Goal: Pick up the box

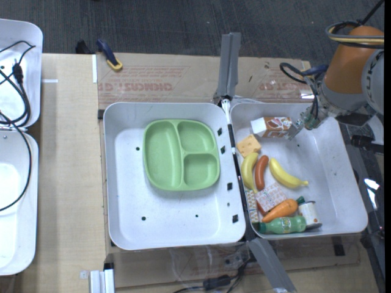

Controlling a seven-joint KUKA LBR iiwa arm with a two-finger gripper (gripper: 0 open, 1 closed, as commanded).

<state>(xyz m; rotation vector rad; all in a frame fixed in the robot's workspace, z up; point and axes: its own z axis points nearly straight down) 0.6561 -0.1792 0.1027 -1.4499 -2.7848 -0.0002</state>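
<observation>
The box (273, 126) lies on its side at twelve o'clock in the right bin (335, 182), apart from the food heaped at seven o'clock — room to reach it. The gripper (299, 129) sits just beside its three o'clock end; whether the fingers are open, I cannot tell.

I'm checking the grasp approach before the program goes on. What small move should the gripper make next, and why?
Probably a short shift towards the small white and brown carton box. The gripper sits at the box's right end in the right white bin, and no box shows between its fingers, so it likely needs centring over the box before closing.
</observation>
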